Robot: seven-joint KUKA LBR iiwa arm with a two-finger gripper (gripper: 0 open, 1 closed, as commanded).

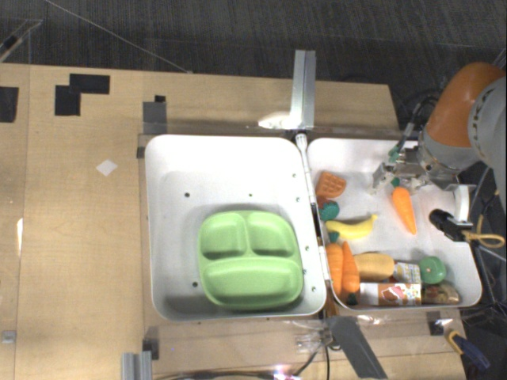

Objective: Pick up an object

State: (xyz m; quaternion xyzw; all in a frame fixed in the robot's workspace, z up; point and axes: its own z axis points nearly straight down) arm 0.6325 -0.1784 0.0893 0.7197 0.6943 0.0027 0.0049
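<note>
Reaching looks like the step in hand: the grey arm with its orange band (467, 105) comes in from three o'clock and hangs its pincer (405, 174) over the upper part of the right-hand shallow white bin (360, 150). Whether the pincer is open or closed cannot be told at this slant, and nothing can be made out in its grip.

Just below it, toward six o'clock, lies a small orange plastic carrot (404, 208), tip pointing down the frame; by its nearness this seems the likely target, lying apart from its neighbours. At nine o'clock from the carrot sits a yellow toy banana (352, 227), with an orange ridged wedge (332, 185) above it. Along the bin's six o'clock wall crowd a second carrot (341, 266), a tan bread-like roll (374, 266) and a green round piece (432, 270).

The left bin (174, 172) carries a green divided plastic tray (250, 258).

Next move, as a judgement: shift slightly toward six o'clock, align across the carrot's narrow width, descend and close.
</note>
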